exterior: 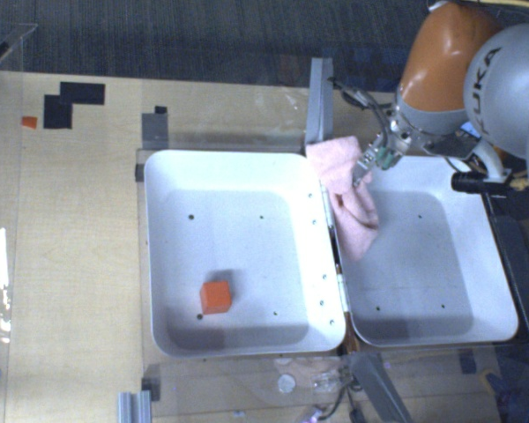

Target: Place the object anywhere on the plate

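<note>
The arm (502, 77) is a rounded grey casing with dark "KUKA" lettering down its curved shell. Just beside it, toward the gripper (368, 167), sits a glossy orange band (441, 55), bulbous and smooth. Below the band a silver-grey wrist flange narrows into a slim metal gripper with small green parts near its tip. Thin dark cables (357, 98) loop off the wrist, and a black fitting (476, 181) juts out behind it.

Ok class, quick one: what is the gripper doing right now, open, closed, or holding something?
Gripper: at the pink cloth draped over the wall between the bins; whether it is open, closed or gripping cannot be told.
</note>
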You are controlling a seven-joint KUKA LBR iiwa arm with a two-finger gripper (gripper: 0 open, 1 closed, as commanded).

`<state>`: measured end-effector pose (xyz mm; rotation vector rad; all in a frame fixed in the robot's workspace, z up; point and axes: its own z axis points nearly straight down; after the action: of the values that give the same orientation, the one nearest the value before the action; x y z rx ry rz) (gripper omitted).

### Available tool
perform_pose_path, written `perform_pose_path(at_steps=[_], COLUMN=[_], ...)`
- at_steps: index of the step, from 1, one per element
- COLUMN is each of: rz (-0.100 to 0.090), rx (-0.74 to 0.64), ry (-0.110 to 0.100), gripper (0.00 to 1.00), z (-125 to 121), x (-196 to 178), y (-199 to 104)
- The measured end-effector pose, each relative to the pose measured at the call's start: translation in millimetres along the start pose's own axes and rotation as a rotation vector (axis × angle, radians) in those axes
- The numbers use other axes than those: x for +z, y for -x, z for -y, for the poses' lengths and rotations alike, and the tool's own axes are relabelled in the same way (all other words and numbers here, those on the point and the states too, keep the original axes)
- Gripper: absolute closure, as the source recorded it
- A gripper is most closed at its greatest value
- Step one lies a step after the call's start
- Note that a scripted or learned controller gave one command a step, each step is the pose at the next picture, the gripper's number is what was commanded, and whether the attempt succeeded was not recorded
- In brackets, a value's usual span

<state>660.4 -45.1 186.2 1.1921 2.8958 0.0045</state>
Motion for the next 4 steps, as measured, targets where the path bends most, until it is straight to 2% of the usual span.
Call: perform_pose_path(at_steps=[1, 2, 3, 4], rz=[0.003, 0.002, 0.0, 0.0], rx=[-0.006, -0.408, -0.782, -0.783], ry=[0.004, 0.004, 0.004, 0.005], gripper=[1.0, 1.0, 1.0, 1.0], z=[-3, -1, -10, -12], x=[-41, -51, -41, -52], y=[1, -45, -94, -147])
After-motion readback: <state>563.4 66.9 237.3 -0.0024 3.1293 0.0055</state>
